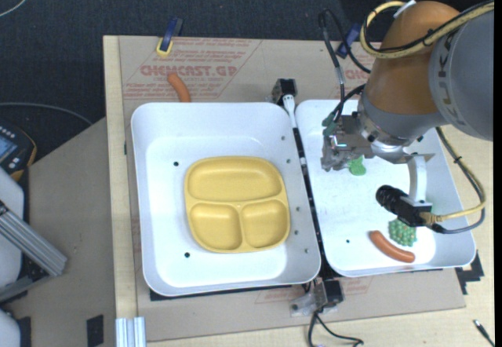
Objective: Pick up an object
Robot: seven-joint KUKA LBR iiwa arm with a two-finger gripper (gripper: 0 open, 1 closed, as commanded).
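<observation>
My gripper point(340, 151) hangs low over the upper left part of the right bin point(345, 251). A small green object point(358, 167) lies right beside its fingertips, partly covered by the wrist. Nearer the bin's front right lie a green broccoli-like piece point(402, 234) and an orange sausage point(390, 246), close together. The grey arm with its orange band covers the bin's upper right.
The left bin point(153, 204) bears a yellow three-compartment plate point(235, 202). On the cardboard behind the bins lie an orange sausage point(180, 87) and a blue-and-yellow clip point(168, 38). A black cable runs across the right bin's right side.
</observation>
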